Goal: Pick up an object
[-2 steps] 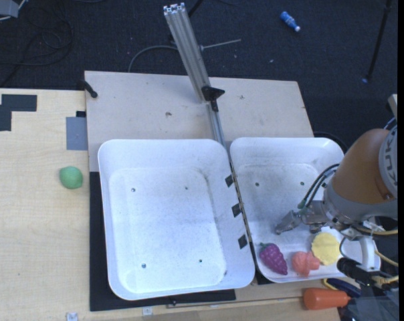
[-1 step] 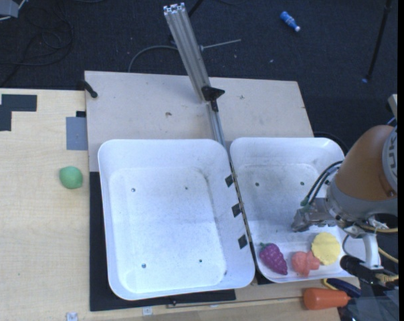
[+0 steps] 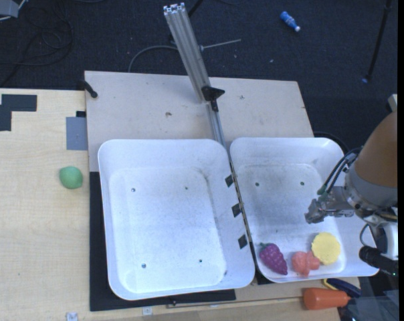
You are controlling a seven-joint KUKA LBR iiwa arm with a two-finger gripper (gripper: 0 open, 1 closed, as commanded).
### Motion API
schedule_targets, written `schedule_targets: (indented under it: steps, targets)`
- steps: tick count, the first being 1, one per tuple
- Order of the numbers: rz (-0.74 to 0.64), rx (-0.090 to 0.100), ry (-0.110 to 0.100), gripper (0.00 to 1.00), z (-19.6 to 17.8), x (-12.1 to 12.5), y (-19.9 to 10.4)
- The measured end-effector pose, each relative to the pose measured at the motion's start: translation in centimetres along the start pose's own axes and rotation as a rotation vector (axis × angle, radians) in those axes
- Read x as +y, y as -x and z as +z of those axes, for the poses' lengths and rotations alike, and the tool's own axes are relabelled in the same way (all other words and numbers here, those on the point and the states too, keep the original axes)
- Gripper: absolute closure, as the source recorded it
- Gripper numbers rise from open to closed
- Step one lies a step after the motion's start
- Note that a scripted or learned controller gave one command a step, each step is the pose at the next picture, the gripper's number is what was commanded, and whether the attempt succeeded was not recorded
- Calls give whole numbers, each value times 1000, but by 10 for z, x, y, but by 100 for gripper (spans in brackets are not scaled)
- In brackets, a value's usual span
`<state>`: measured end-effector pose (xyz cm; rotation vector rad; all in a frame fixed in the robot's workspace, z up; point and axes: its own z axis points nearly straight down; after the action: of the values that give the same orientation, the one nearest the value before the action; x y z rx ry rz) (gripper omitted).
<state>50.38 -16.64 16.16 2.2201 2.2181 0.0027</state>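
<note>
Three toys lie along the right bin's near edge: purple grapes, a pink piece, a yellow one. My gripper hangs at 12 o'clock from the yellow toy, carrying nothing; its opening I cannot tell. I judge this the approach: next, descend squarely over it

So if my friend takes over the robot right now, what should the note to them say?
Gripper: over the right white bin, just above the toys; can't tell if it's open or shut, and nothing shows in it.
Toys: a round yellow toy, a small orange-pink toy and a purple grape-bunch toy sit along the right bin's near edge.
A green ball lies on the wooden table, left of the bins.
Done: nothing picked yet.
Left: grab one toy and lift it.
</note>
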Motion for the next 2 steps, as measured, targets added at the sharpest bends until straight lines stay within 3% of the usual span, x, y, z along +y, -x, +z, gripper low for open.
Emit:
schedule_targets:
  steps: [1,2]
  targets:
    - [-1,0,0,100,-52,1,0]
    - [-5,2,-4,100,-47,14,-56]
